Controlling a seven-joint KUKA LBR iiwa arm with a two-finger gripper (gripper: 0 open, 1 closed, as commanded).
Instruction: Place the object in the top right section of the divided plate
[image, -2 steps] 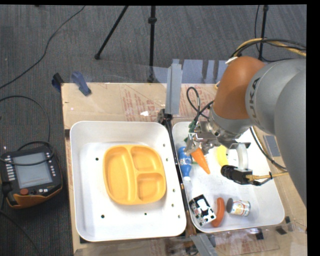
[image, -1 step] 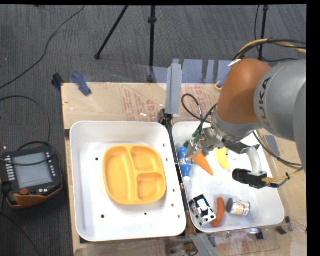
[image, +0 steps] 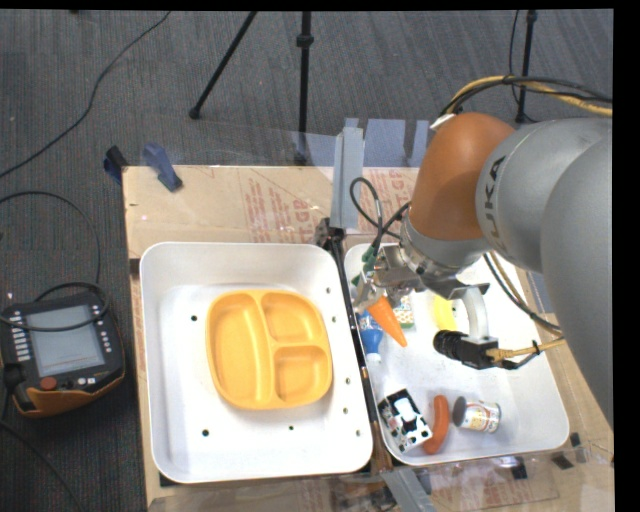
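A yellow divided plate (image: 268, 348) lies in the middle of the left white bin (image: 170, 400), its three sections bare. The arm reaches in from the right and its gripper (image: 383, 292) hangs low over the left side of the right bin (image: 545, 400). Just below the gripper lie an orange carrot-shaped toy (image: 385, 324) and a small blue-and-white object (image: 372, 341). The arm's wrist hides the fingers, so their state is unclear, and nothing is seen held.
In the right bin also lie a yellow object (image: 444, 312), a black-and-white item (image: 404, 416), a red-orange sausage-shaped toy (image: 438, 422) and a small tin can (image: 478, 415). A black cable fitting (image: 462, 347) hangs off the wrist. A teach pendant (image: 60, 348) sits on the floor at left.
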